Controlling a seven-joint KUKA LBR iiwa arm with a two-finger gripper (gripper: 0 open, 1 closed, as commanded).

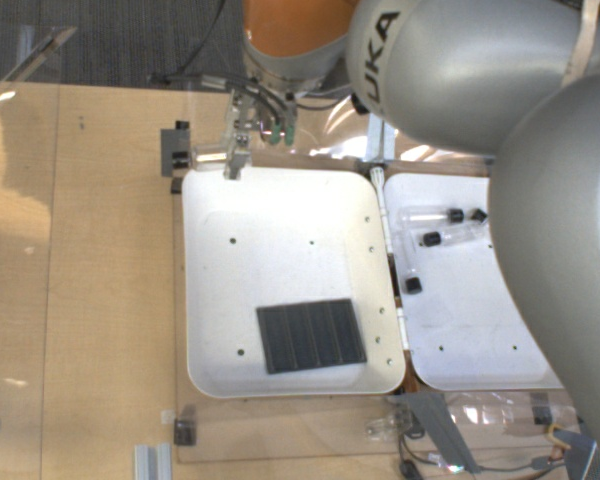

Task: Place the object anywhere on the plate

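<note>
A dark grey ribbed plate (310, 335) lies flat in the near part of the left bin (220, 268). In the right bin (460, 318), a clear tube-like object with black caps (446, 226) lies near the far left corner, and a small black piece (412, 285) sits by the left wall. My gripper (252, 133) hangs under the orange band over the far rim of the left bin, well away from both the plate and the clear object. A small greenish spot shows on the gripper's body.
The arm's large grey links (520, 118) cover the upper right and much of the right bin. A black bracket (174, 152) sits at the left bin's far left corner. Cables and clear fittings (450, 438) lie along the near edge.
</note>
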